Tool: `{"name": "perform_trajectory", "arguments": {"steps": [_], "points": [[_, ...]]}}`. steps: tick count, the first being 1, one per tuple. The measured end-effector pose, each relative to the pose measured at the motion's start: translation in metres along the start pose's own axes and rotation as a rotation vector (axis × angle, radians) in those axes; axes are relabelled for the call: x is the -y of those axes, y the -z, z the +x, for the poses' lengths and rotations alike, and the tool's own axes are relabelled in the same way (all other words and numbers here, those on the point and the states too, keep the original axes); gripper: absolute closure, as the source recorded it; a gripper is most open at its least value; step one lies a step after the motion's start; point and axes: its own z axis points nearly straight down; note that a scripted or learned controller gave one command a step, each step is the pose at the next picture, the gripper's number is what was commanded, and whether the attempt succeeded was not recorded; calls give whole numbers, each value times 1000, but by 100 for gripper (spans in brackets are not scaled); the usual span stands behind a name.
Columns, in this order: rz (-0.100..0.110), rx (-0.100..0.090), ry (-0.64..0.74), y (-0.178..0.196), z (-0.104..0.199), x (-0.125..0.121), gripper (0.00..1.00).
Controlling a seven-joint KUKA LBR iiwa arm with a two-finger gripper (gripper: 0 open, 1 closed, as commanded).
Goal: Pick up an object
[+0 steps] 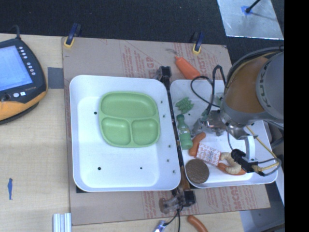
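The right bin (263,180) holds several small objects: a green leafy piece (184,104), a green bottle (183,131), an orange sausage-shaped piece (196,144), a white packet with red print (209,154), a brown round disc (197,171) and an orange and cream toy (231,167). My gripper (208,123) hangs low over the middle of this bin, just right of the green bottle and above the orange piece. The grey arm and its cables cover the bin's right half. Nothing is visible between the fingers.
The left bin (87,168) holds a green divided plate (129,118). An orange carrot (187,67) lies on the cardboard behind the right bin. A teach pendant (19,81) sits at the bench's far left. Blue clamps (71,35) pin the cardboard's back edge.
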Motion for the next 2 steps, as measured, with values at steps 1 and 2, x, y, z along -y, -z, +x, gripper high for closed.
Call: {"name": "perform_trajectory", "arguments": {"steps": [1, 2], "points": [[3, -2, 5, 10, 1, 0, 100], [2, -7, 0, 65, -110, -64, 100]]}}
